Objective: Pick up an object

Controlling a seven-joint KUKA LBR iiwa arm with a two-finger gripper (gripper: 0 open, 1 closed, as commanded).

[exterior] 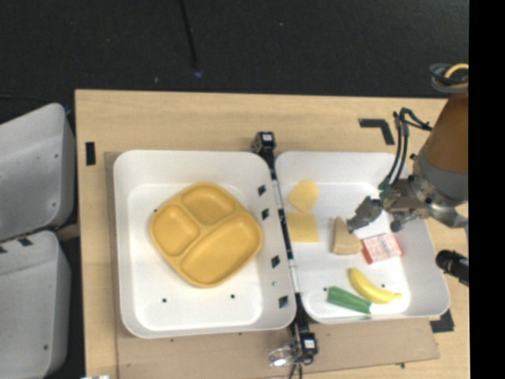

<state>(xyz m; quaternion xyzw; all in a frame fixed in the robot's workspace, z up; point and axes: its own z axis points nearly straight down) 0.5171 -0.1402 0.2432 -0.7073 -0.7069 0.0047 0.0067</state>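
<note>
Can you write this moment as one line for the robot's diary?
gripper: above right bin, beside tan wedge | holding: nothing seen | yellow tray: left bin

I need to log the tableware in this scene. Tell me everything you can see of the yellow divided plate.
The yellow divided plate lies flat in the left bin, near its middle, turned at a slant to the bin's walls. It looks like matte moulded plastic, a rounded square with raised ridges parting it into three compartments: two smaller ones and one larger. Nothing lies in them. It touches only the bin floor.
</note>
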